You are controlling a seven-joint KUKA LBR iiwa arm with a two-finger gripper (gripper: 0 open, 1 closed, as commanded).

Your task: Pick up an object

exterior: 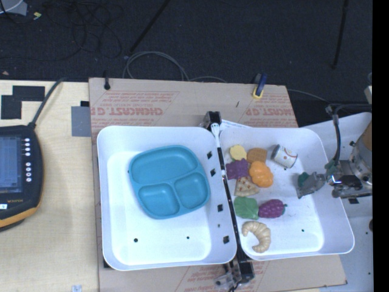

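Several toy foods lie in the left half of the right bin (328, 239). Among them are a yellow piece (237, 152), a brown piece (257, 155), an orange fruit (261, 174), a purple piece (236, 170), a tan wedge (246, 187), a green piece (246, 207), purple grapes (272, 208) and a croissant (258, 235). A small white can (284, 157) lies on its side near the bin's far wall. My gripper (306, 184) hangs over the right half of this bin, right of the orange fruit and the grapes, touching none of them.
The left bin (115, 236) holds a blue divided plate (170, 181). A teach pendant (15, 169) rests on the bench at far left. The arm's wrist (352, 181) reaches over the right bin's right wall. Cables run along the back.
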